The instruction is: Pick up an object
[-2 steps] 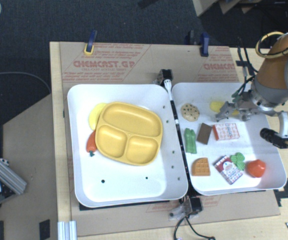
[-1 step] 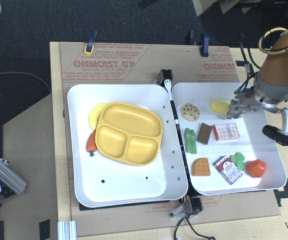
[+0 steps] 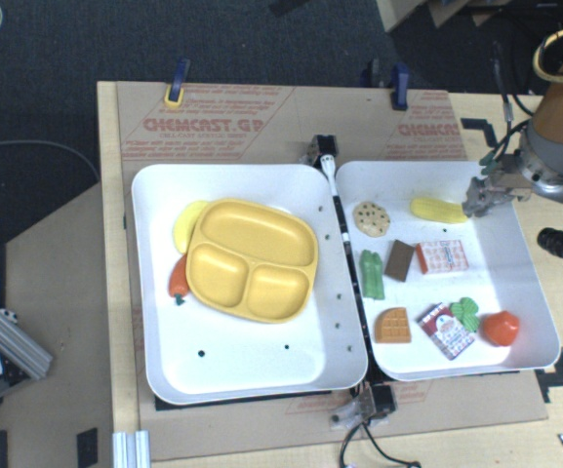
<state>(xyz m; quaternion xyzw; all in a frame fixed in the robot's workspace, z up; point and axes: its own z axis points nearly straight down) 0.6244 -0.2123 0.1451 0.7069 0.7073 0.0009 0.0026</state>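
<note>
A: Nearest us is the worktop (image 3: 57, 291), the biggest thing here, its board clamped at the far edge, I'd guess so the bins can't slide.

B: Then the left bin (image 3: 154, 203), with a yellow tray (image 3: 252, 259) lying partly over a yellow plate (image 3: 188, 224) and a red pepper (image 3: 179, 279).

A: The right bin (image 3: 530, 281) holds the small pieces loose and apart, probably so each can be taken singly: banana (image 3: 439, 210), cookie (image 3: 371, 218), green pod (image 3: 371, 273), brown block (image 3: 400, 259), red-and-white box (image 3: 442, 257), waffle (image 3: 392, 326), carton (image 3: 445, 331), broccoli (image 3: 466, 311), tomato (image 3: 501, 329).

B: And the jaws (image 3: 480, 199)?

A: At the far right of that bin, just beside the banana's right end. Apart or together, I cannot tell, and nothing shows between them.

B: So the banana looks like the target, not yet lifted.
</note>
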